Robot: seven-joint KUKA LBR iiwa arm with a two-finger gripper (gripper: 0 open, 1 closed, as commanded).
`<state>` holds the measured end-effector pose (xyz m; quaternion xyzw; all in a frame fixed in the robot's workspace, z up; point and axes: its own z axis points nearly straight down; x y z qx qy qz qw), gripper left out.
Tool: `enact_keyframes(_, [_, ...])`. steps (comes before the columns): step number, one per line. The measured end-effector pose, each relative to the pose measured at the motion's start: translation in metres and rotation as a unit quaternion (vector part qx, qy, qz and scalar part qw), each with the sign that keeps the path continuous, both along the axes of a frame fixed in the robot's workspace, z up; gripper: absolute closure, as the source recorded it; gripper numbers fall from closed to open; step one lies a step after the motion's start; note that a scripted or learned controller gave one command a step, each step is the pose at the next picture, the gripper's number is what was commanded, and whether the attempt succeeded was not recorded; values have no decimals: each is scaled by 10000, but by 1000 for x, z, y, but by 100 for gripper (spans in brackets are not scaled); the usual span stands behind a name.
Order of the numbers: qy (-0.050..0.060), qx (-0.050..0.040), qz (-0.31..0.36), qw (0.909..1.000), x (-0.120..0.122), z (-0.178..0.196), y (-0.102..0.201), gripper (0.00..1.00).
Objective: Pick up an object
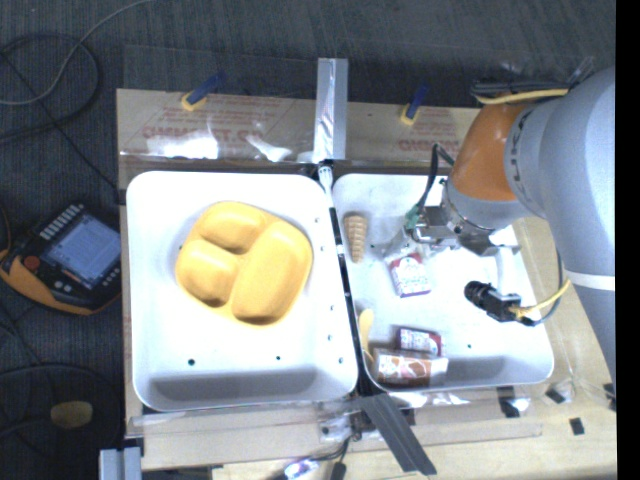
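Grey and bulky, the arm reaches in from the right, its orange band above the wrist, and its gripper hangs low in the right bin. Far to the gripper's left, outside the bins, lies a handheld controller; its screen text is too small to read. The left bin holds a yellow lumpy cushion. Just left of the gripper lies a ridged cone. Just below it lies a small pink-and-white packet. Farther below rest two red-brown packets, printing illegible. Whether the gripper grasps anything cannot be told.
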<state>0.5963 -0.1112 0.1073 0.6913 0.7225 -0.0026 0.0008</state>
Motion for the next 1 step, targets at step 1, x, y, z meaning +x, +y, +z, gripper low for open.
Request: enact_keyframes(1, [-13,5,433,9991,62,101,59,100])
